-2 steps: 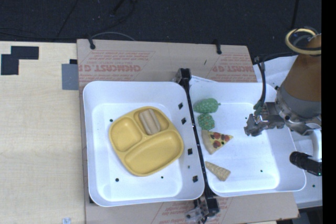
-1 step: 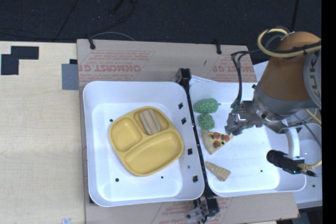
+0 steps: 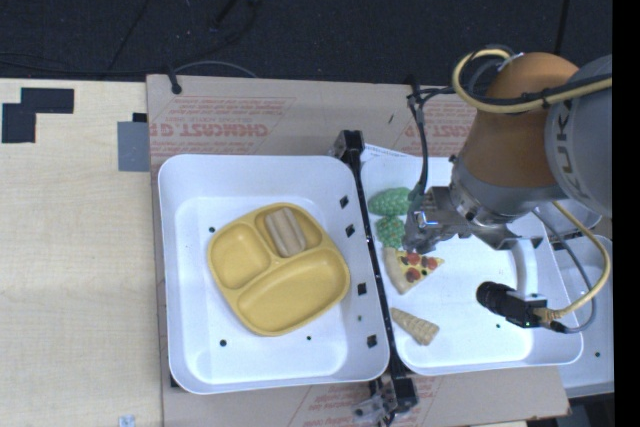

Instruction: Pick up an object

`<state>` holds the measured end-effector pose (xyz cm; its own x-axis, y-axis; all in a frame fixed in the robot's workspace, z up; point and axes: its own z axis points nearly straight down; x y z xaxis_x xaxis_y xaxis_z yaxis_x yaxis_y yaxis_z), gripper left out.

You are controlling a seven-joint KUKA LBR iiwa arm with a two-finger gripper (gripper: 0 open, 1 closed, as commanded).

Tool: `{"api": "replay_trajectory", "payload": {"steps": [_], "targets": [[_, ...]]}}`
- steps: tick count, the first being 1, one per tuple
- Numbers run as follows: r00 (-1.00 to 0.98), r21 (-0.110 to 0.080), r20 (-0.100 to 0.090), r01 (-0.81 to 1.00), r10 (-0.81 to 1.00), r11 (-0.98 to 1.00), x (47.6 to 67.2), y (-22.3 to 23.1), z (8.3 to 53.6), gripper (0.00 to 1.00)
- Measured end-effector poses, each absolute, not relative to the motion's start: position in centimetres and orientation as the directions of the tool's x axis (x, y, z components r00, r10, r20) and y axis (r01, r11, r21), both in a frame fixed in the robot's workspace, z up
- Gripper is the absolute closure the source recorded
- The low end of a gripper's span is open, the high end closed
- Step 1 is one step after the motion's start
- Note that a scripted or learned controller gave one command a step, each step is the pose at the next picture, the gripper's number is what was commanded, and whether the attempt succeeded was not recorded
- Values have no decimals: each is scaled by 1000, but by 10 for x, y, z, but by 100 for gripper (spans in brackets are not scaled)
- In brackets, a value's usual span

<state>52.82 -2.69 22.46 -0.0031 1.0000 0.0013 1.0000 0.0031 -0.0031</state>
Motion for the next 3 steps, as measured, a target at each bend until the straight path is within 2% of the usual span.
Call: {"api": "replay_trajectory", "payload": {"steps": [1,2,3], "targets": [[-5,-3,1,1000,1000,5,536,26,234,100],[-4,-4,0,1000,1000,4,545,76,220,100],[-1,-4,0,1000,1000,1,551,104,226,100]]}}
